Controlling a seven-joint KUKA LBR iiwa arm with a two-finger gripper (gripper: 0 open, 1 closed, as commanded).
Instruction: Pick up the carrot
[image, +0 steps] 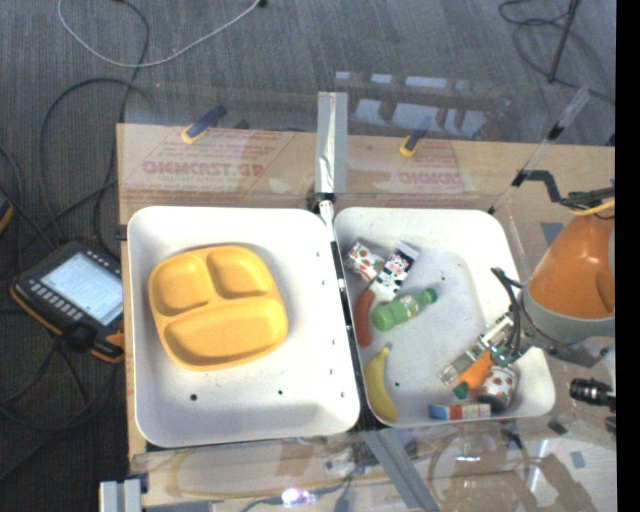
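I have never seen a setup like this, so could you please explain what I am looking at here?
One camera looks down at a slant on two white bins. The left bin holds a yellow divided plate. The right bin holds toys: a banana, a green bottle, small printed boxes and a carrot. The robot arm, grey and orange, reaches in from the right. Its gripper is down at the carrot; whether it has hold of it, I cannot tell.

A yellow divided plate (218, 305) sits in the left bin (170, 405). In the right bin (450, 235), the gripper (478, 362) reaches down at the carrot (474, 372) (orange, near the front right corner), well apart from the banana (378, 383) and green bottle (403, 308).
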